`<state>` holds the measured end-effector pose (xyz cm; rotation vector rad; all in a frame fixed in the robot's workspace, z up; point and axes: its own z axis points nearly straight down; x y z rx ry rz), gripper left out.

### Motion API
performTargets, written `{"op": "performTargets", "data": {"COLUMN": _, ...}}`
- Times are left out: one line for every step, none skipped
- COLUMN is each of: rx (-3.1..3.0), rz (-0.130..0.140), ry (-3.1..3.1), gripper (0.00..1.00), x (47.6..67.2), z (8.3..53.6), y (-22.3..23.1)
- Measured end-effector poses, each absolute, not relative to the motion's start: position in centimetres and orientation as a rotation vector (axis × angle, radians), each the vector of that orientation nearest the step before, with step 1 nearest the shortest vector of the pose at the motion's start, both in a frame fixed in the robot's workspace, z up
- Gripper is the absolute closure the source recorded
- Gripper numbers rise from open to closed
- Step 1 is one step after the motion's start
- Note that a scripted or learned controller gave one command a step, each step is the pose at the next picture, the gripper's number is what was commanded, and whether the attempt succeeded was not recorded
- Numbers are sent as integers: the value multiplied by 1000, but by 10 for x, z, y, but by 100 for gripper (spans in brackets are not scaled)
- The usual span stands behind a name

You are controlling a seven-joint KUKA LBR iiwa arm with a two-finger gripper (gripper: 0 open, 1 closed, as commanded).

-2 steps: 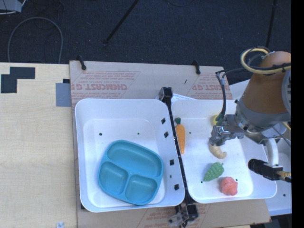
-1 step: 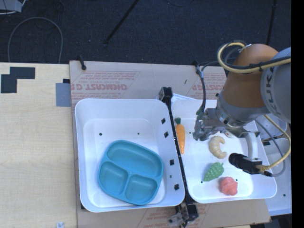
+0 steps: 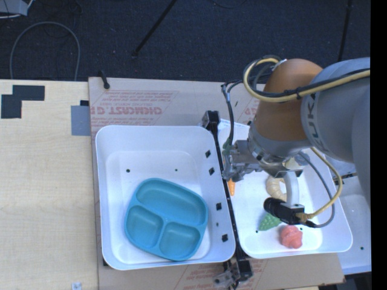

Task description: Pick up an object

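The right bin (image 3: 338, 237) holds a pink lumpy object (image 3: 291, 237) near its front, a green object (image 3: 269, 223) just left of that, and a pale cream object (image 3: 276, 189) behind them. A small orange piece (image 3: 230, 188) lies against the bin's left wall. My gripper (image 3: 233, 171) hangs low at that left wall, just above the orange piece and well left of the other three objects. The grey wrist and orange band (image 3: 289, 86) cover the back of the bin.
The left bin (image 3: 115, 144) holds a blue divided plate (image 3: 165, 218). A black fitting with a yellow cable (image 3: 284, 211) hangs off the arm over the green object. A divider with black clips (image 3: 216, 174) separates the bins.
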<state>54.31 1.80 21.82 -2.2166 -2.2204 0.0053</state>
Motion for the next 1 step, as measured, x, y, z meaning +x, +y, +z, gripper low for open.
{"op": "performTargets", "data": {"rx": -2214, "rz": 4, "ry": -2223, "gripper": 100, "x": 546, "z": 212, "y": 73}}
